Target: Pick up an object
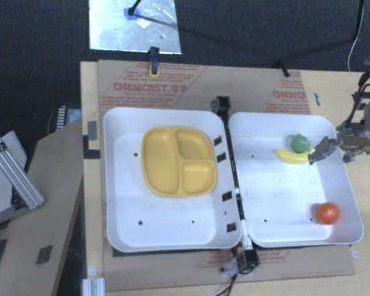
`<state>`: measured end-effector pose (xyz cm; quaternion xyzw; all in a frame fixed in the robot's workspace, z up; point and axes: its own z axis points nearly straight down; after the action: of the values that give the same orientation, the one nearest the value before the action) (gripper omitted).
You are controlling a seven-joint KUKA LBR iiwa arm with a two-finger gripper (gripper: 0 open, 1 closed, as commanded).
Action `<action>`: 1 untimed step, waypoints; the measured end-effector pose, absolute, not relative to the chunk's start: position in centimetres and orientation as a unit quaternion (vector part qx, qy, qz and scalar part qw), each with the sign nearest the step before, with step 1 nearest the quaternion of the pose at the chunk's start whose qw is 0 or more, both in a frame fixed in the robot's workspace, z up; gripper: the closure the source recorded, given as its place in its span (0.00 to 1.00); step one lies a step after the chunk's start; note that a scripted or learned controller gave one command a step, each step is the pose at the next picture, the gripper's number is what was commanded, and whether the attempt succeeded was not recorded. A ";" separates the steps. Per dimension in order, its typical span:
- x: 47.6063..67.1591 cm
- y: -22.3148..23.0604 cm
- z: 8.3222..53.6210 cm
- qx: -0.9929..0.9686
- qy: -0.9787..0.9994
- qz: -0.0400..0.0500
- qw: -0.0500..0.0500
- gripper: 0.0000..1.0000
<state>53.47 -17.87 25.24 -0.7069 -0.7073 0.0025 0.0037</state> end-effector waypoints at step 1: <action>53.7 -17.8 25.8 -0.706 -0.708 0.000 -0.001 0.00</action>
<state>53.69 -17.83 25.76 -0.7058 -0.7084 -0.0001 -0.0005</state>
